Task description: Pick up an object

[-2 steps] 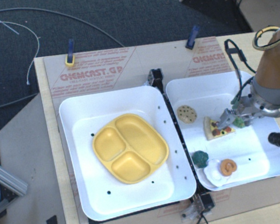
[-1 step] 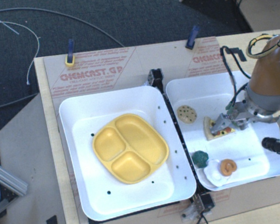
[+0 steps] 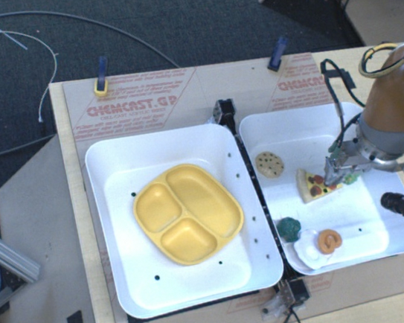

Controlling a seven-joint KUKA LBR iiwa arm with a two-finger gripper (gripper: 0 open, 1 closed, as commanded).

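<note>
My gripper (image 3: 334, 173) reaches down into the right bin (image 3: 287, 125) from the right and sits at the right edge of a toy pizza slice (image 3: 312, 185). Whether it touches the slice is unclear. A round speckled cookie (image 3: 269, 163) lies to the upper left of the slice. A green broccoli-like piece (image 3: 289, 227) and an orange donut (image 3: 329, 240) lie near the bin's front edge. A small green bit (image 3: 350, 178) shows just right of the gripper.
The left bin (image 3: 118, 207) holds a yellow divided plate (image 3: 187, 212). A black fixture (image 3: 224, 111) sits between the bins at the back. Two blue clamps (image 3: 101, 68) (image 3: 278, 53) grip the far bench edge. The arm's grey body (image 3: 394, 109) overhangs the right bin's right side.
</note>
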